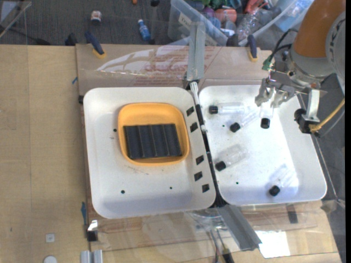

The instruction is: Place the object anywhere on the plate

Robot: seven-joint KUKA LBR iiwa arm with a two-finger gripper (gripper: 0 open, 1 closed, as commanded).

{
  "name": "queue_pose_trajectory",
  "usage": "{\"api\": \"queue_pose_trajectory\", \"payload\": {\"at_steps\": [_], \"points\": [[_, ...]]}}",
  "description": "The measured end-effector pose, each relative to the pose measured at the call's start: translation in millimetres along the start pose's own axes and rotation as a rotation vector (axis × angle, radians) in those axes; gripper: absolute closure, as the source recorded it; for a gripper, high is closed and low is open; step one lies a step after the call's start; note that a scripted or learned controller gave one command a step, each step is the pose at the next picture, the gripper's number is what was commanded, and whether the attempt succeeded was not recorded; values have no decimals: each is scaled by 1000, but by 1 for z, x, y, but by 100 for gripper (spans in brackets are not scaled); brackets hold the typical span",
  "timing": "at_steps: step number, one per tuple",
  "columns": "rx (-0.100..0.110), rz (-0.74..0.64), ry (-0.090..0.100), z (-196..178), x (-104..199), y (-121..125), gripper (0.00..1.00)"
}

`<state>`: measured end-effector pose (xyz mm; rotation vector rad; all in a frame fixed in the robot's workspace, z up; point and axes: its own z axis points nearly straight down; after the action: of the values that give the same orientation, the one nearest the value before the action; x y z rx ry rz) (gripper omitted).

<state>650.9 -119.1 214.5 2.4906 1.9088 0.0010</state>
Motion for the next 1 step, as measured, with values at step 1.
{"api": "queue_pose_trajectory", "payload": {"at_steps": [1], "points": [[-1, -64, 0, 0, 14, 13, 100]]}}
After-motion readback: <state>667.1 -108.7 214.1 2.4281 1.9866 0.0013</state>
